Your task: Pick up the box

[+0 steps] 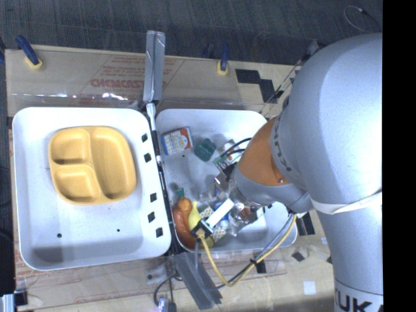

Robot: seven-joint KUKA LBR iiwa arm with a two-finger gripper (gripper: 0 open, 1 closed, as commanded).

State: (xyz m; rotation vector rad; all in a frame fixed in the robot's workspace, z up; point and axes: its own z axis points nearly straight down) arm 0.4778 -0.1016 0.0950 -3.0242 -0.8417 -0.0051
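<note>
Okay, arm (325, 142) covers much of the right-hand bin (208, 114); gripper (227, 218) sits low inside, grip state can't tell. Yellow tray (93, 164) lies 1 bin away from gripper. Box (175, 140) lies well apart from gripper, toward view's upper left. Best: lift, recentre over box, descend straight.

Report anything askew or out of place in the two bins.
Nothing looks spilled or broken. The small box lies tilted near the upper-left corner of the right bin, and orange and yellow items are crowded into its lower-left corner. The yellow divided tray sits slightly rotated in the left bin.
</note>
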